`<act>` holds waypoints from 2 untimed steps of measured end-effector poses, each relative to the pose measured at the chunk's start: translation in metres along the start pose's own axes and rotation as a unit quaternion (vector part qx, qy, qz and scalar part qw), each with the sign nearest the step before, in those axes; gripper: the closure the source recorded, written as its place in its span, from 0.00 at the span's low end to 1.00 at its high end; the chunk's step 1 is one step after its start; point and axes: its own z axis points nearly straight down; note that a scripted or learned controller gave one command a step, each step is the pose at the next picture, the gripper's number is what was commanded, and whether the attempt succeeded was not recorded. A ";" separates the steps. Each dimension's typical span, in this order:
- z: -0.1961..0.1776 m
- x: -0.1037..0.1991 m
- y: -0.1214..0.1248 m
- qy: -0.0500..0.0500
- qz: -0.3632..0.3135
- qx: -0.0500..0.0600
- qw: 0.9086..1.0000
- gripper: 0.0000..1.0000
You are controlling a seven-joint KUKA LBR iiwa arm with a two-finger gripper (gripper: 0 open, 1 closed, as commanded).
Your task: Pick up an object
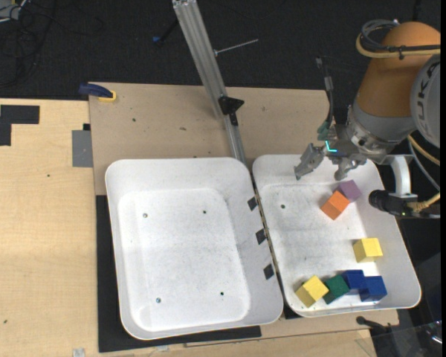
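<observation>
The grey two-finger gripper [326, 170] hangs over the far end of the right shallow white bin [282, 233] with its fingers spread apart and nothing between them; the small purple cube [349, 191] lies just beside the right finger, touching the orange cube [334, 204] a little nearer to the camera. Well apart from the fingers, a yellow cube [368, 248] sits alone; at the near edge another yellow block [311, 291], a green block [337, 286] and blue blocks [364, 284] are grouped together.

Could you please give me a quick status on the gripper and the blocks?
Gripper open, holding nothing, above right bin's far edge. Orange block and purple block touching, nearest it. Nothing in the way.
</observation>
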 end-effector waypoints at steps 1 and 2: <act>-0.003 -0.001 0.001 0.000 0.001 -0.003 1.000 0.00; 0.043 0.000 0.006 0.000 0.000 0.000 1.000 0.00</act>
